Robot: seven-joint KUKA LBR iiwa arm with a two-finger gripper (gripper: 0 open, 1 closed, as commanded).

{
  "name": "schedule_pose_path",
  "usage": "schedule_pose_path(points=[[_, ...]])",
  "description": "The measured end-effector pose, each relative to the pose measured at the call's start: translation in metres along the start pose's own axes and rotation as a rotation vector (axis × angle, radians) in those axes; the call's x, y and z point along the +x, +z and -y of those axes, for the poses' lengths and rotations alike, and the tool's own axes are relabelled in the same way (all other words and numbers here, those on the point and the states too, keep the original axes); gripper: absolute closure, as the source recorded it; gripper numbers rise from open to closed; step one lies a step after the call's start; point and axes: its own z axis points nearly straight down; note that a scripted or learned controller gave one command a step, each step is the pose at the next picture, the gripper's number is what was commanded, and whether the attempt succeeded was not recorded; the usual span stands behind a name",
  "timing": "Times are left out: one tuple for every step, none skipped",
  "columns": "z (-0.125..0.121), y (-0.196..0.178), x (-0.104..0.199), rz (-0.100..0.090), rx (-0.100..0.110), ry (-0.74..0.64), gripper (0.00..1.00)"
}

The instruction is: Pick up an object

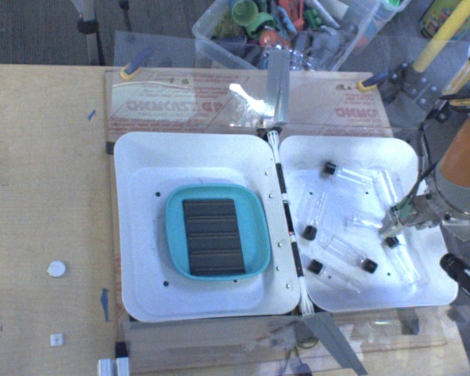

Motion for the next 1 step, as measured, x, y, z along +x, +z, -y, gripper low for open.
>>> schedule_pose_path(points=[[-0.0472,-0.0478,0.0603,0.002,-0.003,0.027,1.0]])
